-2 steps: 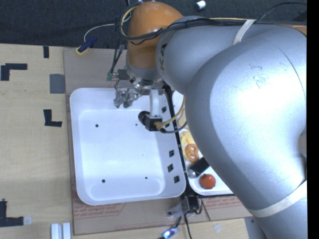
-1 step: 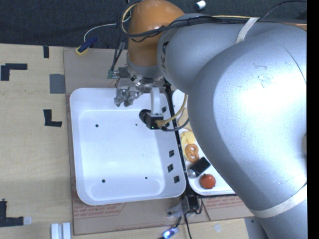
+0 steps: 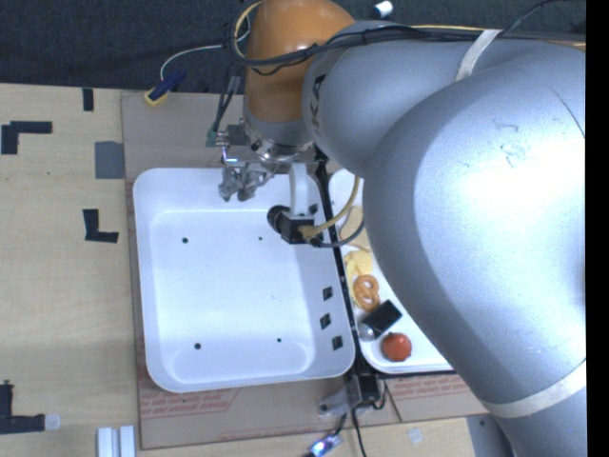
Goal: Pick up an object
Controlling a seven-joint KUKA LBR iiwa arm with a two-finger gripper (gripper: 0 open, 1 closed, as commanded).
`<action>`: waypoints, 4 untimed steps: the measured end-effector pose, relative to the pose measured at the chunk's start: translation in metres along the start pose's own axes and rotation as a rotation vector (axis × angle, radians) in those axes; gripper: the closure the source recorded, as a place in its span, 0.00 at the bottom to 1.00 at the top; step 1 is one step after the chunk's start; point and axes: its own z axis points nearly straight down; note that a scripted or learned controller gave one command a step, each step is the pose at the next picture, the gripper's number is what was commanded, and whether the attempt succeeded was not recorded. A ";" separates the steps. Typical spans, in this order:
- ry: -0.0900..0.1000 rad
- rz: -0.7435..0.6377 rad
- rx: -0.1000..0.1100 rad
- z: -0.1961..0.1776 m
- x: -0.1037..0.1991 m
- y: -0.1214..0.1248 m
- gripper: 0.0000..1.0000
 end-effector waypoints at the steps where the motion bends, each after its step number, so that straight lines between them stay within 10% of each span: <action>1: 0.000 -0.001 0.002 -0.009 0.000 0.000 1.00; 2: 0.003 0.000 -0.008 -0.024 0.072 0.010 1.00; 4: -0.003 0.001 -0.004 -0.042 0.068 0.010 1.00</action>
